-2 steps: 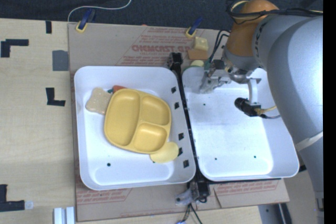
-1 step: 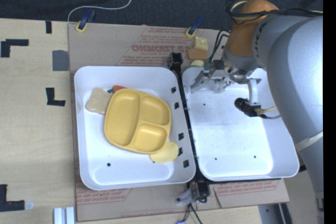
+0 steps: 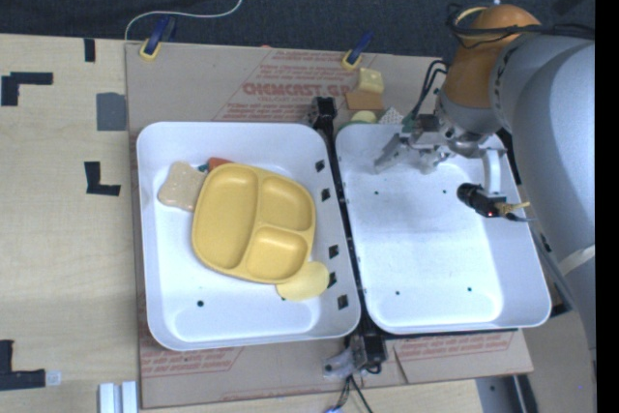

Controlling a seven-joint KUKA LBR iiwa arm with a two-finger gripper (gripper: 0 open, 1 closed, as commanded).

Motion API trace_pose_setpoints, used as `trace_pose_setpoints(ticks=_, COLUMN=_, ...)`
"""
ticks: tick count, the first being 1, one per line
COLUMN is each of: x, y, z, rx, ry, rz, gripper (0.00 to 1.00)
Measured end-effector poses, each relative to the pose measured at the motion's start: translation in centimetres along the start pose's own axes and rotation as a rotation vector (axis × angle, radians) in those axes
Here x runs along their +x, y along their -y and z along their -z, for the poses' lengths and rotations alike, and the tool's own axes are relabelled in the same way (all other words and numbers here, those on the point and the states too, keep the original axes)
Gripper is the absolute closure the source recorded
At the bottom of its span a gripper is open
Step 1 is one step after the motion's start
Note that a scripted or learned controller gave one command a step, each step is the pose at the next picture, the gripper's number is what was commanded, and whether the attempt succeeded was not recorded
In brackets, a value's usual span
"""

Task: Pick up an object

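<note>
Tool (image 3: pixel 418 148) — over white bin (image 3: pixel 440 305), cardboard bench (image 3: pixel 290 87)

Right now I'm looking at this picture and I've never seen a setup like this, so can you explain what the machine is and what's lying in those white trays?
This is one camera fixed above a workbench, looking down at a slant. The big grey shape on the right with an orange band is a robot arm reaching in. Its pincer hangs over the far end of the right white bin; nothing can be seen gripped in it.

Two shallow white bins sit side by side on a cardboard sheet. The left bin holds a yellow divided plate, with a beige piece at its far left edge and a pale yellow piece at its near right edge. A bit of something red peeks out behind the plate. A few small objects lie on the cardboard beyond the bins.
</note>
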State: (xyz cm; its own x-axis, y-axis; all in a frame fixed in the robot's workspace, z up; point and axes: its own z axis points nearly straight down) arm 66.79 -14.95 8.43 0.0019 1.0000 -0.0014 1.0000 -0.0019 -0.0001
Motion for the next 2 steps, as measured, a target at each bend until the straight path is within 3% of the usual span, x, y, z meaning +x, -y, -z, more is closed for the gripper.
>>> trace_pose_setpoints(ticks=1, x=4.9, y=2.2, z=0.0, rx=0.002, ry=-0.001, rz=0.004, gripper=0.0)
trace_pose_setpoints(ticks=2, x=4.8, y=-0.1, z=0.0, rx=-0.001, ry=-0.002, rz=0.005, gripper=0.0)
